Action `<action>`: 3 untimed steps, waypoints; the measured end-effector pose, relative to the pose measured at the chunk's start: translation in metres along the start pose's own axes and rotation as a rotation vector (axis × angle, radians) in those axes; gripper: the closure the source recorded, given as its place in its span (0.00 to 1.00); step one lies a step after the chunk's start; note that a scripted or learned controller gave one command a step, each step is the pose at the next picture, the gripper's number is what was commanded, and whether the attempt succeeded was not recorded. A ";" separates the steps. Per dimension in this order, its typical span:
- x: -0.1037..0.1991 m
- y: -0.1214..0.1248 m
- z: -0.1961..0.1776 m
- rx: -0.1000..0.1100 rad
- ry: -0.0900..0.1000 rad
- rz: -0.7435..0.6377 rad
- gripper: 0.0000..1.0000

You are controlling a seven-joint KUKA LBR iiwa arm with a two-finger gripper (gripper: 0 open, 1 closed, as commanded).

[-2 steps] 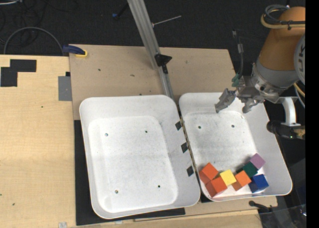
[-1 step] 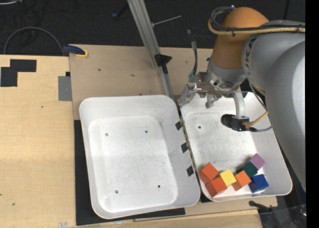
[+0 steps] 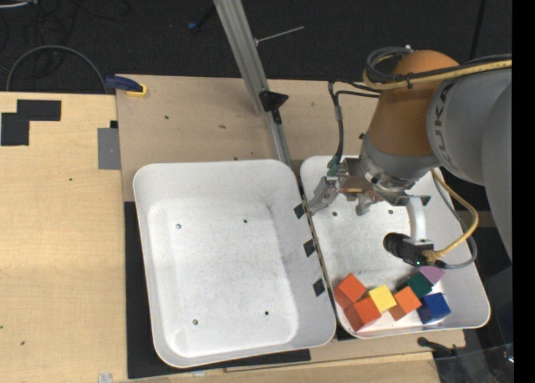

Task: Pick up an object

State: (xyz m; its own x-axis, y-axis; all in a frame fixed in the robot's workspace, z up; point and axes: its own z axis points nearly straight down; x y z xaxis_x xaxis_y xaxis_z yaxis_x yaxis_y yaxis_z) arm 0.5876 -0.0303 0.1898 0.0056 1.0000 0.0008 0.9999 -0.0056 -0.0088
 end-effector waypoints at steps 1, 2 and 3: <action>-0.003 0.002 -0.010 -0.002 0.000 0.005 1.00; -0.003 0.002 -0.009 -0.002 0.000 0.007 0.00; 0.127 0.027 0.000 -0.007 0.001 -0.012 0.00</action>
